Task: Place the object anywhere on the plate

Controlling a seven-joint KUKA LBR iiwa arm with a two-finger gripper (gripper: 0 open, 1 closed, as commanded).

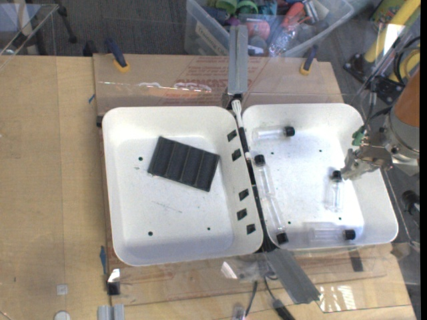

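Clear tube [332, 193] in right bin [373, 205], just below jaws [341, 173]

Matt dark ribbed plate [183, 163]; glossy white plastic bins [120, 199]; clear plastic tubes [331, 196]; pale wood bench [47, 179]

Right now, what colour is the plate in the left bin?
Dark grey, almost black, with ribbed grooves; the plate shows best in the camera view.
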